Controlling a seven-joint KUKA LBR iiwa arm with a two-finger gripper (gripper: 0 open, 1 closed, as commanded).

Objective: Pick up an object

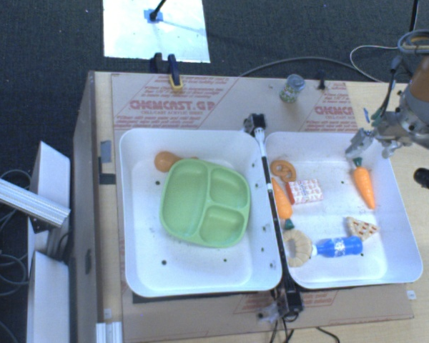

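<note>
Two white bins sit side by side on your bench, and the job is still at its start: nothing has been picked up yet.

Look first at the near part of the right bin [407, 263]. A blue bottle [339, 246] lies there on its side, with a pale round cracker [298, 246] just beside it on the left and a waffle piece [362, 227] a bit farther back on its right. Farther in, you see a small red and white box [304, 191], an orange carrot [281, 200] along the left wall, and a pretzel [283, 168] behind it.

Another carrot [364, 184] lies toward the far right of that bin. It looks like the closest thing to grab.

The gripper [372, 143] hangs just past that carrot's far tip, over the bin's far edge. You can see nothing held in it. How wide the fingers stand is too blurry to tell.

I think the next move calls for coming down over the carrot's middle, then squeezing across its thin side.

In the left bin [139, 263] sit a green tray [204, 202] and an orange ball [166, 161] behind it.
</note>
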